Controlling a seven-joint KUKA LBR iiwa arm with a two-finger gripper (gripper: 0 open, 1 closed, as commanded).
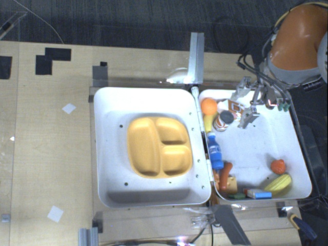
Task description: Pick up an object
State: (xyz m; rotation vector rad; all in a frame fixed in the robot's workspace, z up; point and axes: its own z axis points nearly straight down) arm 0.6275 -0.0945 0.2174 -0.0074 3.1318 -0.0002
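Pincer (249, 110) hovers with fingers parted, gripping nothing, near the right bin's (302, 152) far edge; it should centre over the can (224, 120) before descending

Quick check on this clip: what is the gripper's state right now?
Two-finger gripper: over the right white bin, fingers apart, nothing between them.

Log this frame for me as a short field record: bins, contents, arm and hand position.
left bin: holds a yellow divided tray
right bin: orange ball and blue bottle along its left wall; small can near the top; red tomato-like piece, yellow banana-like piece and other small items at the bottom
arm: enters from the right
hand: over the right bin's upper part, beside the can
grasp: nothing visibly held
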